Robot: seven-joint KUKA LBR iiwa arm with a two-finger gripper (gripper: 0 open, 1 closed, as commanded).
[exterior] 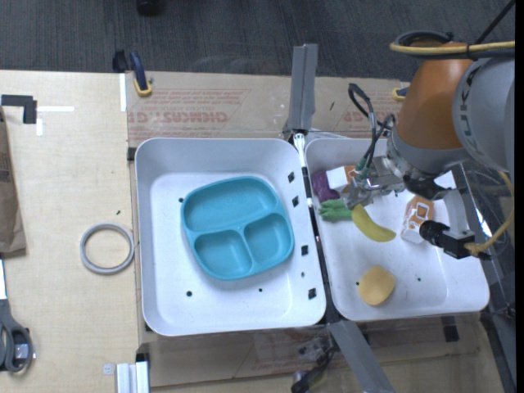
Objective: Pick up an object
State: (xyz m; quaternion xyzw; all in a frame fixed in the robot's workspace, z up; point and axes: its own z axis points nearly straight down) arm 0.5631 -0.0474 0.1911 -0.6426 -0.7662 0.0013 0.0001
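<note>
Bench [65, 178] with two bins [155, 219]

A roll of tape [107, 247] lies on the wooden bench [65, 170], left of the left bin. Scissors [14, 342] lie nearer than the roll, at the bench's left edge. A brown paper bag [10, 195] lies beyond them.
</note>
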